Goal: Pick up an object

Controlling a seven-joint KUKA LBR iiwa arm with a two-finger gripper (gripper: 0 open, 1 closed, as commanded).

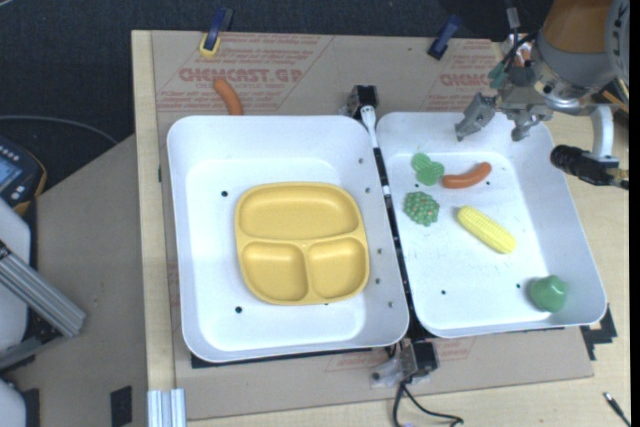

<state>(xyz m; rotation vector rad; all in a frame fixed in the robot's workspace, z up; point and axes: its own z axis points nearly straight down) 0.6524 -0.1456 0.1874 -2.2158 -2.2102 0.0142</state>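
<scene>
Toys lie scattered in the right bin, a sausage, corn cob and two broccoli pieces, while the gripper hangs above its far edge, fingers spread, holding nothing.

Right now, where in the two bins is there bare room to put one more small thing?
Left bin: a bare band runs all around the yellow tray. Right bin: bare floor at the near left, bordered by the corn and green ball. Crowded at the far end: broccoli, green berry, sausage, with the gripper above.
</scene>
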